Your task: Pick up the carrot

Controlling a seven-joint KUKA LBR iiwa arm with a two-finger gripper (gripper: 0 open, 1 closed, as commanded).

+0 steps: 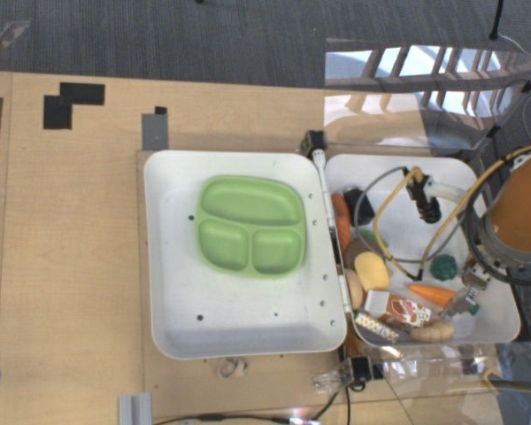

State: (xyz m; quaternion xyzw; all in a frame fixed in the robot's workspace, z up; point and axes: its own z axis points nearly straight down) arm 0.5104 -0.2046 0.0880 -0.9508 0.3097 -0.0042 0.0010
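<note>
The carrot [430, 294] is a small orange cone lying flat in the right bin [451, 171], near its front right, with its thin end pointing right. My gripper [469, 292] hangs under the grey arm with the orange band [522, 212], right at the carrot's thin end. Its two metal fingertips [474, 278] stand apart, one behind and one in front of that end, so it is open. The carrot rests on the bin floor and is not lifted.
Crowded around the carrot are a yellow lemon-like fruit [372, 271], a green round piece [443, 266], a printed box [405, 311], a tan bread-like piece [430, 331] and a red-orange sausage shape [340, 219]. Yellow cables with a black fitting [423, 204] loop above. A green divided plate [250, 226] lies in the left bin [173, 308].
</note>
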